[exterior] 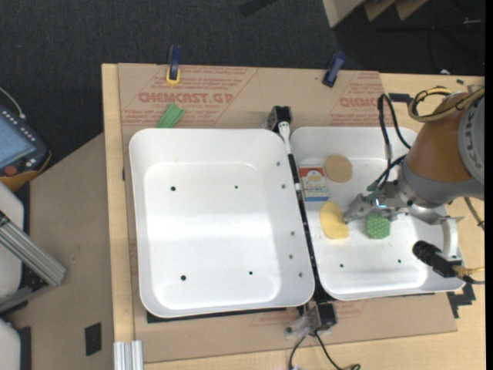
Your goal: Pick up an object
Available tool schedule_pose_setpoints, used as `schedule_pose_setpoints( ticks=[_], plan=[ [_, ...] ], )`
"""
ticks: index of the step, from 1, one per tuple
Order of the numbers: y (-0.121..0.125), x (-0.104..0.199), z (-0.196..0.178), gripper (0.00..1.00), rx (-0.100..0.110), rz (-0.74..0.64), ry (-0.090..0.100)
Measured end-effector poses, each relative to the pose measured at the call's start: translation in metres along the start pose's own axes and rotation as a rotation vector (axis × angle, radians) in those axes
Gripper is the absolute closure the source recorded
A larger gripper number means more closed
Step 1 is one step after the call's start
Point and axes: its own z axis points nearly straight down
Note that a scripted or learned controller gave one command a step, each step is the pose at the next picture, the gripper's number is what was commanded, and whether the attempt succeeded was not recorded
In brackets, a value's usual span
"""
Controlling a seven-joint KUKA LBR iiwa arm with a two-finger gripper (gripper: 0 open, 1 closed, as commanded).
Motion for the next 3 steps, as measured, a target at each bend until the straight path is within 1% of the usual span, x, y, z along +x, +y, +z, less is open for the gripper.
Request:
schedule_pose_setpoints(
  ticks=[1, 2, 3],
  plan=[
    [0.043, -0.045, -0.065, 0.0, -0.011, 0.002, -0.007],
    [0.096, -0.074, -0.115, 0.0, -0.011, 0.001, -0.008],
    [0.125, -0.072, -0.333, 0.0, -0.023, 0.0, -0.011]
  ],
)
